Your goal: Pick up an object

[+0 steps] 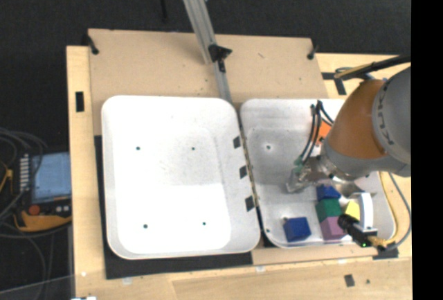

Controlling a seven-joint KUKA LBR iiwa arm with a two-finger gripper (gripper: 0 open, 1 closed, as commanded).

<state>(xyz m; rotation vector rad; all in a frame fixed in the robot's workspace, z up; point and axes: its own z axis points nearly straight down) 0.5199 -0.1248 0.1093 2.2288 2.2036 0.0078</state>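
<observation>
The tabletop (173, 56) carries two white bins. The left bin (173, 174) lies well left of the claw (299, 181). The arm (360, 129) reaches into the right bin (277, 132), its claw low over the floor; its opening cannot be told. Just right of the claw sit a blue cube (327, 192), green cube (328, 209), purple cube (332, 226) and yellow block (351, 210). Another blue block (297, 228) lies below the claw.

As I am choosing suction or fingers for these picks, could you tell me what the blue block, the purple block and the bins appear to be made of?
Blue block: probably foam or matte plastic; flat, glare-free colour. Purple block: seemingly the same, a dull, even surface. Left bin and right bin: likely moulded white plastic, with rounded corners, a faint sheen and grey scuffs.
</observation>
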